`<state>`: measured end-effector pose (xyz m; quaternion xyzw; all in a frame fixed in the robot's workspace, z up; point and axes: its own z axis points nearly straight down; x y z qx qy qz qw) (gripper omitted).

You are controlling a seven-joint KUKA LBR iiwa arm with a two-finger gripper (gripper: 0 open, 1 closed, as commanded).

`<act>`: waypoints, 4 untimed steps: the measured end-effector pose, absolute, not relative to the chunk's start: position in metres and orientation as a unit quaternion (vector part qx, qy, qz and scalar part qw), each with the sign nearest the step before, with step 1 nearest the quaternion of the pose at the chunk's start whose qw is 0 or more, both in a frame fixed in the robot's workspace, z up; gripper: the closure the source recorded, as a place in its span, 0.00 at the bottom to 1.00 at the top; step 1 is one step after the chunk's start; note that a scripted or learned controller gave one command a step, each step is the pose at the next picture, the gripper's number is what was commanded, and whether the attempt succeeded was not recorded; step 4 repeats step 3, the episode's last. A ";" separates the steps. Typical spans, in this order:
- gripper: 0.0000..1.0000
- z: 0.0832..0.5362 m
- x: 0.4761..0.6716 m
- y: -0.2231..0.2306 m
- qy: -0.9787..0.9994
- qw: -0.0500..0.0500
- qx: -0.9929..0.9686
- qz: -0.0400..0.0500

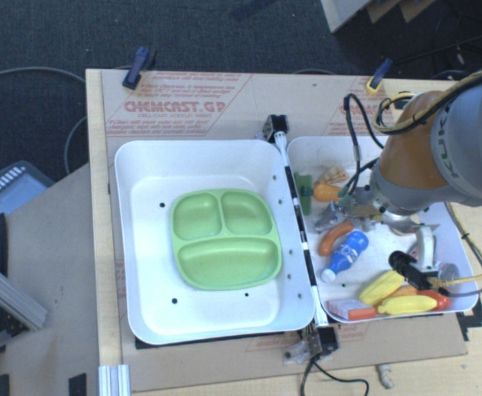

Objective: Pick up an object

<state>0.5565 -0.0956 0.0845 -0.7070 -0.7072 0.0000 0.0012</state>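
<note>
The right bin (307, 151) holds several small things. A blue and white bottle (346, 252) lies near its middle. Just above the bottle lies an orange-red sausage shape (336, 236). An orange ball (327, 192), a green piece (304, 186) and a beige piece (336, 174) sit at the far left of the bin. Yellow banana shapes (383, 286) lie at the front. My gripper (342, 214) is low in the bin, between the orange ball and the sausage shape. The grey and orange wrist (414, 167) hides the bin's far right.
The left bin (142, 304) holds a green divided plate (224, 239) in its middle. A black-clipped divider (295, 221) runs where the two bins meet. An orange carrot shape (361, 312) lies at the right bin's front wall. Blue clamps (136, 66) stand on the cardboard behind.
</note>
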 end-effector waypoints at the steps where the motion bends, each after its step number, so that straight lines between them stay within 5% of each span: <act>1: 0.00 0.084 0.541 -0.093 -0.707 0.001 -0.707 0.000; 2: 1.00 0.094 0.541 -0.092 -0.707 0.001 -0.708 0.000; 3: 1.00 0.211 0.579 -0.040 -0.708 -0.001 -0.707 -0.001; 4: 1.00 0.211 0.579 -0.040 -0.708 -0.001 -0.707 -0.001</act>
